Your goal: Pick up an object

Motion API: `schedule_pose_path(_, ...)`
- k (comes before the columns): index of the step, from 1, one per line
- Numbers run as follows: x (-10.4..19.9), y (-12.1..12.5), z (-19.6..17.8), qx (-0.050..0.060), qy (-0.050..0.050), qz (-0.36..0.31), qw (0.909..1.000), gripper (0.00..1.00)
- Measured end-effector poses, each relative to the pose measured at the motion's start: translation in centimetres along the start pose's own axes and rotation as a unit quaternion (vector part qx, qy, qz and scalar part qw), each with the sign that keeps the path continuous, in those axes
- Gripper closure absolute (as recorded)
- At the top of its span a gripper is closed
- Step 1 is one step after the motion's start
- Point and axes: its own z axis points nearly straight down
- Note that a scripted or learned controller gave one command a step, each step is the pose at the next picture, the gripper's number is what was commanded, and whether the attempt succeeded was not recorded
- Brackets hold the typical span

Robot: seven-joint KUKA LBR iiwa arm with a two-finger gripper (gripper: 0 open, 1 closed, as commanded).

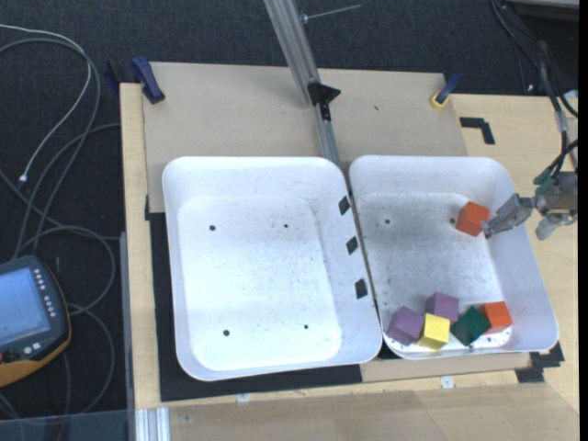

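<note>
An orange cube lies in the right bin, near its far right side. My gripper hangs at the bin's right rim, just right of that cube. It is open, with one finger slanting down towards the cube and almost touching it, and the other further right. Nothing sits between the fingers. Along the bin's near edge lie two purple cubes, a yellow cube, a green cube and a second orange cube, packed close together.
The left bin stands beside the right one, joined by black clips. A metal rail runs up from between the bins. Blue and yellow clamps hold the board's far corners. A pendant lies left of the bench.
</note>
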Motion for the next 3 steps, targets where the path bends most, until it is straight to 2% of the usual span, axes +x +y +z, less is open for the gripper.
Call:
schedule_pose_path(1, -0.9, 0.5, 19.7, 0.005, 0.002, 0.001, 1.0000, 0.00)
schedule_pose_path(2, 6.0, -1.8, 19.2, 0.002, 0.002, -0.002, 1.0000, 0.00)
schedule_pose_path(3, 5.3, -1.8, 19.3, 0.001, 0.000, 0.000, 1.0000, 0.00)
